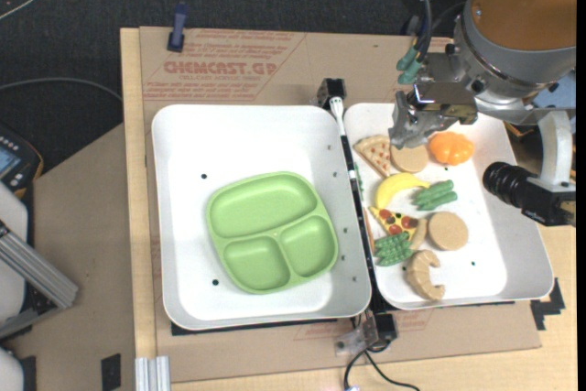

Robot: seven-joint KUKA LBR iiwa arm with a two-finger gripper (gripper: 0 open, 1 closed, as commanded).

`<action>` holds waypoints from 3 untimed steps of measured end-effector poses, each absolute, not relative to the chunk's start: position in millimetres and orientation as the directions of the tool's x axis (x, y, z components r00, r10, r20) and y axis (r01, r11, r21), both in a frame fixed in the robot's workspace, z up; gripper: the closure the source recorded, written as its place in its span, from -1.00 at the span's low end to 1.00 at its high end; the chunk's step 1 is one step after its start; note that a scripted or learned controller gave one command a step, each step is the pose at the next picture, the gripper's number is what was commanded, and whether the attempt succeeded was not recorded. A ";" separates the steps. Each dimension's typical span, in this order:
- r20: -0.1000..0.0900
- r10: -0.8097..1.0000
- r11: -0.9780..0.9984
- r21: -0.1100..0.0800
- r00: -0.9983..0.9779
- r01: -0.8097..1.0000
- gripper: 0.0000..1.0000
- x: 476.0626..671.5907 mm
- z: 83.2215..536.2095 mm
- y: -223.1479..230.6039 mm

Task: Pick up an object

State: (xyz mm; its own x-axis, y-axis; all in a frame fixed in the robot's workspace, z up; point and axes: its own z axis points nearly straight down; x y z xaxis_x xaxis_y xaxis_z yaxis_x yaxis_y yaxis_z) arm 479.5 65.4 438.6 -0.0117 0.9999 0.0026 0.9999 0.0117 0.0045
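- Two shallow white bins are seen side by side on a cardboard-covered table (229, 59).
- The left bin (183, 142) is occupied by a green divided plate (271, 232), which lies flat near the bin's middle, with three compartments visible.
- The right bin (513, 261) is loaded with toy food, gathered along its left half.
- A waffle-patterned wedge (373, 153) is noted at the upper left of that bin, just beside a round tan disc (409, 158).
- An orange fruit (450, 147) is seen to the right of the disc, touching or nearly touching it.
- A banana (400, 189) lies below the disc, with a green bean pod (436, 195) against its right end.
- A pizza slice (394, 221) and a second green pod (394, 247) are found lower down, near the bin's left wall.
- A round brown cookie (448, 231) sits right of the pizza slice; a bitten bread piece (425, 274) lies below it.
- The arm is recorded entering from the right, with the claw (409, 131) lowered over the top of the right bin, directly above the tan disc and beside the orange fruit.
- Whether the claw is apart or together cannot be told; nothing is seen lifted in it.
- A blue clip (178, 27) rests at the table's far left corner.
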 end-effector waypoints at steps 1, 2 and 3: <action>-0.001 1.000 0.005 -0.009 -0.005 1.000 1.00 484.4 357.3 118.5; 0.001 1.000 -0.001 0.002 0.001 1.000 1.00 485.7 372.4 115.4; 0.001 1.000 -0.002 0.004 0.002 1.000 1.00 486.3 382.6 115.6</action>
State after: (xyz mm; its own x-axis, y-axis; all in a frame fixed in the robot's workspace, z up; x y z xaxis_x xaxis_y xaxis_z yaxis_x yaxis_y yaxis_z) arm 486.3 115.6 382.6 0.0020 1.0000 0.0010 1.0000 -0.0020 0.0043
